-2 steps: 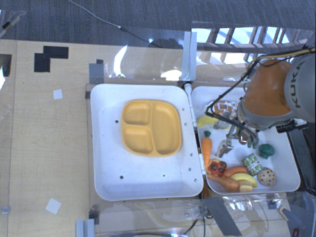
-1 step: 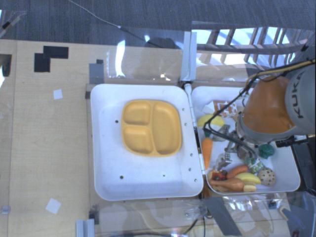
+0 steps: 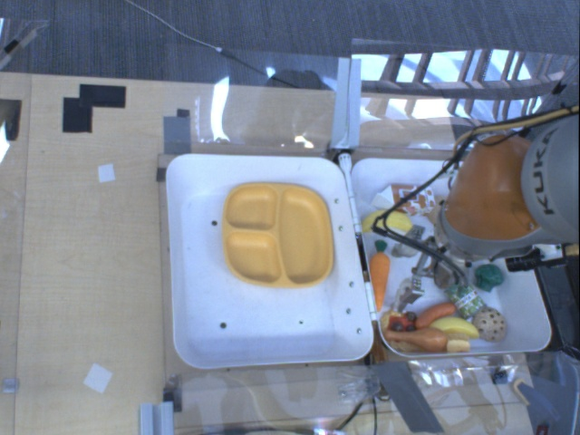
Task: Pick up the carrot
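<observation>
The carrot [image 3: 379, 277] is orange with a small green top. It lies lengthwise along the left wall of the right bin [image 3: 540, 333], pointing toward the front. My gripper [image 3: 410, 293] hangs low over that bin, just right of the carrot's lower half and above the toy food heaped at the front. Nothing shows between the gripper and the carrot, and they look slightly apart. The grey arm with its orange band [image 3: 489, 199] covers the middle of the bin.
The left bin [image 3: 195, 333] holds a yellow divided plate [image 3: 276, 234]. In the right bin lie a yellow fruit [image 3: 373, 222], a snack packet [image 3: 417, 202], a green piece [image 3: 489, 276], a spotted ball [image 3: 490, 324], a banana [image 3: 456, 327] and reddish pieces [image 3: 419, 338].
</observation>
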